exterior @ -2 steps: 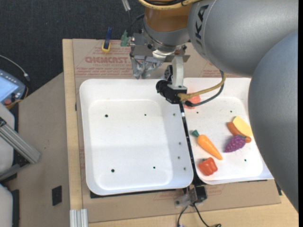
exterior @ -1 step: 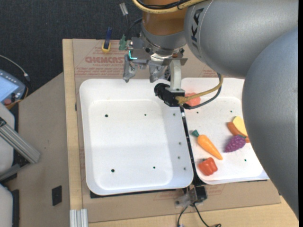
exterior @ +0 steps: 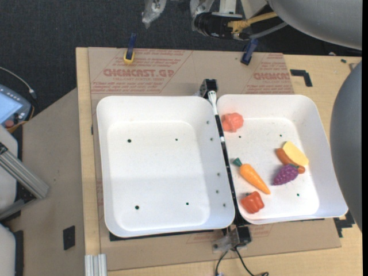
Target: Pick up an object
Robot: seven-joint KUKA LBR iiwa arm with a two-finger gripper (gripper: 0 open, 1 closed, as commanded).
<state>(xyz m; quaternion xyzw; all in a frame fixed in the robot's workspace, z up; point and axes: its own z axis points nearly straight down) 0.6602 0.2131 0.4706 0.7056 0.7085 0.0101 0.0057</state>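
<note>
Cardboard-topped bench [exterior: 172, 68] lies below my raised end effector [exterior: 154, 10], grip state unclear, nothing held; next, descend toward the carrot [exterior: 253, 177].

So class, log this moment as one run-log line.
gripper: above bench's far edge | right bin: carrot, grapes, three more toy foods | nothing held

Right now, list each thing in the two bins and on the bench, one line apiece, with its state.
carrot: lying flat, right bin, leaf end toward the divider
grapes: lying beside the orange-yellow wedge
orange-yellow wedge: resting near the right wall
red pepper: near the front edge
pink piece: at the back, by the divider
left bin: level
right bin: level, holding all five toys
</note>
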